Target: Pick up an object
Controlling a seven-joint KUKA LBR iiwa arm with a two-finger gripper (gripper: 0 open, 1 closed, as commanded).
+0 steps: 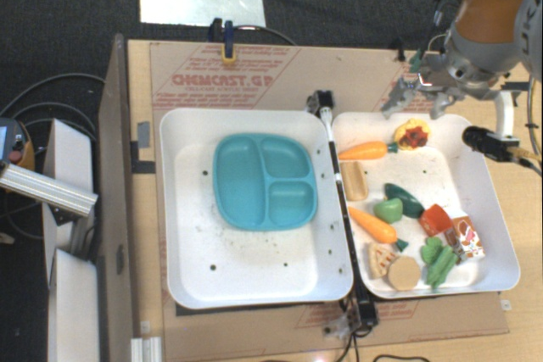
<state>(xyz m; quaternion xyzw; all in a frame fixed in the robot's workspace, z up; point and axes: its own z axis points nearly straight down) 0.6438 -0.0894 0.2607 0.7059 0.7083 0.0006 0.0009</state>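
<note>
Approach step: the grey two-finger gripper [422, 95], fingers spread and empty, hangs just beyond the shallow white right-hand bin [496, 208]. The nearest target, a round yellow-and-red toy food piece [412, 134], lies inside that bin's far edge. Next: descend over it and close.

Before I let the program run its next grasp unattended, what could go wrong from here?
The gripper hangs above the right bin's far rim, so a straight descent might hit the wall rather than a toy. The toys are crowded: the red block touches the patterned box, so the fingers may snag two or push one aside. The carrot lies against the divider, leaving little finger room.
</note>
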